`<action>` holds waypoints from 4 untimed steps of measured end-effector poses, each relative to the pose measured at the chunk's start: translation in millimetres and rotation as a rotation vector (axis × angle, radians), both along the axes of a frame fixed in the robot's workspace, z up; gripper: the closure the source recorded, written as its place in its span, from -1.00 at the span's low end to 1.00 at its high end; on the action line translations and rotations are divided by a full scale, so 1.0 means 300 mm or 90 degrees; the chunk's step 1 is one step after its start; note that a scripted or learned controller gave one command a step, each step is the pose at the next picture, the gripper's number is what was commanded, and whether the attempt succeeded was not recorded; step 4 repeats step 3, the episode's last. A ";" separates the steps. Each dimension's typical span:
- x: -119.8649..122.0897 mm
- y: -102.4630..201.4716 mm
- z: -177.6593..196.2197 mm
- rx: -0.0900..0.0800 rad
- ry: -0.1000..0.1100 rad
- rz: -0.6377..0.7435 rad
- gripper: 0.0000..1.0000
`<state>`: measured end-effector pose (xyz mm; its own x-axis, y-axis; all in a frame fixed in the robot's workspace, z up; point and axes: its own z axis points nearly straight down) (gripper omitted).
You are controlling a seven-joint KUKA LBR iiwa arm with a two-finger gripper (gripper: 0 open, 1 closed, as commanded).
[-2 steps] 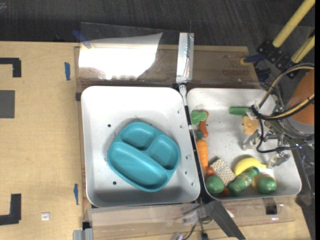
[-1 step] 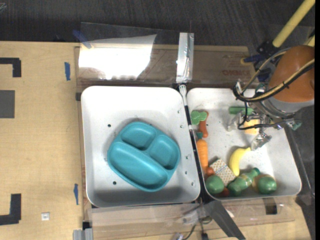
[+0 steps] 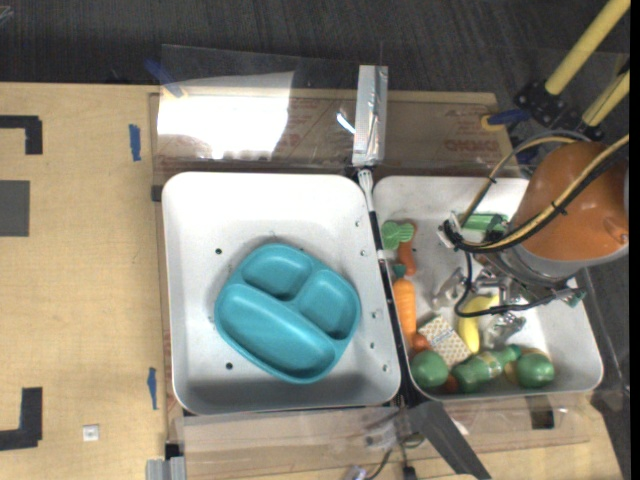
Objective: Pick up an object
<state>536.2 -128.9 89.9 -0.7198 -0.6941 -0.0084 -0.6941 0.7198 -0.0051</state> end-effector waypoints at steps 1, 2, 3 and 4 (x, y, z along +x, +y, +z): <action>0.016 0.003 0.044 0.000 -0.011 0.000 1.00; 0.106 -0.068 0.153 -0.001 0.000 0.088 1.00; 0.066 0.122 0.513 -0.002 -0.005 0.023 1.00; 0.066 0.122 0.513 -0.002 -0.005 0.023 1.00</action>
